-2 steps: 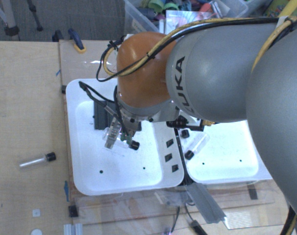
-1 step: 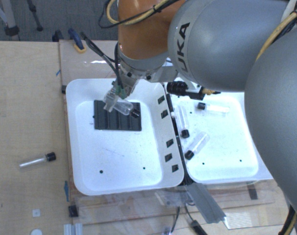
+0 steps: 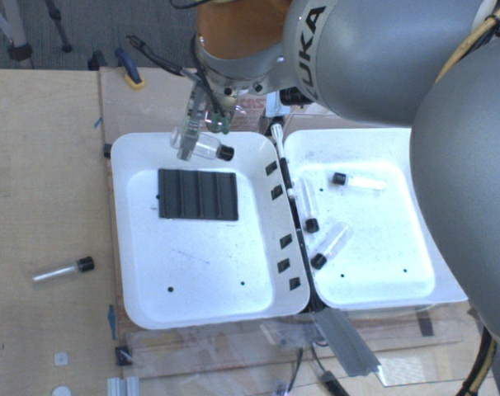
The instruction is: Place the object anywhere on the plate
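A black ridged plate [image 3: 198, 195] lies flat in the back half of the left bin [image 3: 143, 295]. My gripper [image 3: 194, 141] hangs over that bin's back edge, just above and behind the plate. It is shut on a clear tube with a black cap [image 3: 212, 149]; the tube lies roughly level between the fingers, its cap sticking out to the right. The tube is off the plate, a short way behind the plate's far edge.
In the right bin [image 3: 415, 279] lie three more capped clear tubes [image 3: 359, 181] [image 3: 306, 207] [image 3: 331, 244]. One more tube [image 3: 62, 270] rests on the wooden bench left of the bins. Black clips [image 3: 281, 217] line the ridge between the bins. The arm's bulk covers the upper right.
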